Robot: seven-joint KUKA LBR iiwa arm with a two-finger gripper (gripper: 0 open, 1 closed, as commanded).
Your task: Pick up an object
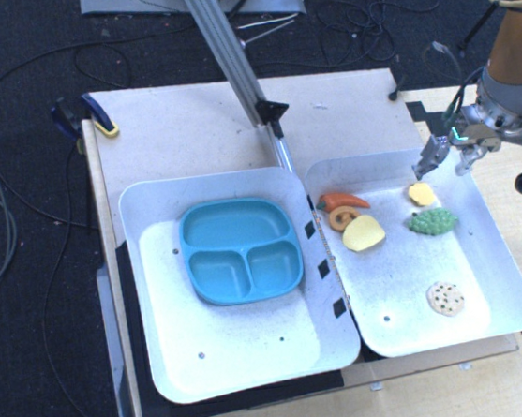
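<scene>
The right bin (493, 250) holds several toy foods. An orange carrot (343, 201) lies at the bin's left, with an orange ring-shaped piece (341, 219) and a yellow fruit (363, 234) just below it. A small yellow piece (421, 194) sits above a green leafy piece (432, 221). Toward the front lies a chocolate-chip cookie (446, 298). My gripper (450, 159) hangs over the bin's back right corner, up and to the right of the small yellow piece. It is open, its two fingers spread apart with nothing between them.
The left bin (166, 356) carries a blue divided plate (242, 249). A slanted metal pole (233, 55) crosses the back of the bench and ends at the gap between the bins. Cables lie on the dark floor around the bench.
</scene>
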